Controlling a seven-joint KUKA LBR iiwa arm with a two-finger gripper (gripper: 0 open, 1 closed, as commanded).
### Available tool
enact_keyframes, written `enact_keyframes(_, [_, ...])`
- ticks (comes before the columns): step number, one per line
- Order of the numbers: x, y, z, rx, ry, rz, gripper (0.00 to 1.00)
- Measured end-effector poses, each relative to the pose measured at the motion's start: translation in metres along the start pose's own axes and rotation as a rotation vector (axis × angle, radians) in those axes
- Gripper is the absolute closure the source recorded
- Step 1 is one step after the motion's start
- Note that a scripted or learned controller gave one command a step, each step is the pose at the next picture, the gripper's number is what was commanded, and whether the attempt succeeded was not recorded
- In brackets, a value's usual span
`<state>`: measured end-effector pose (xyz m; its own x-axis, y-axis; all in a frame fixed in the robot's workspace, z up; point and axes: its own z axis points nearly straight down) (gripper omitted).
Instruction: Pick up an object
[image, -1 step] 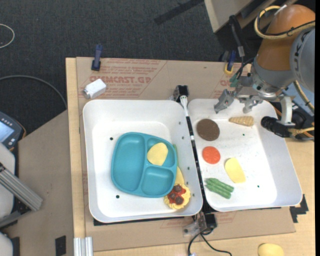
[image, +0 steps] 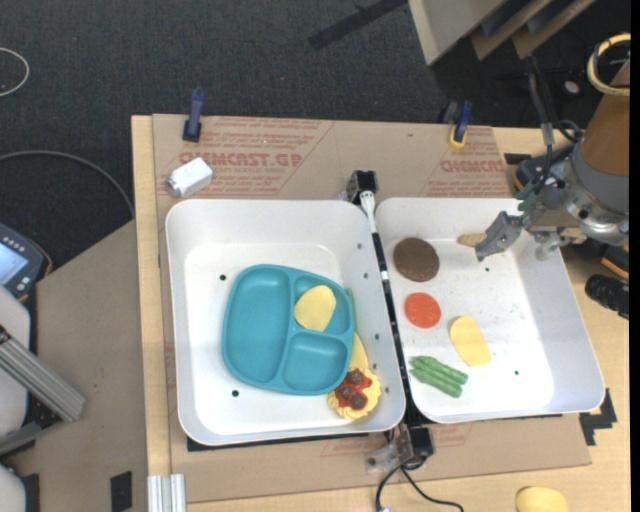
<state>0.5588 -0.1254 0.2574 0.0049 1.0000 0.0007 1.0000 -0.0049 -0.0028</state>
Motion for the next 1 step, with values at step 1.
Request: enact_keyframes(1, [-0.0207, -0.0604, 0.0868, 0.01, 0.002, 0.0, 0.0])
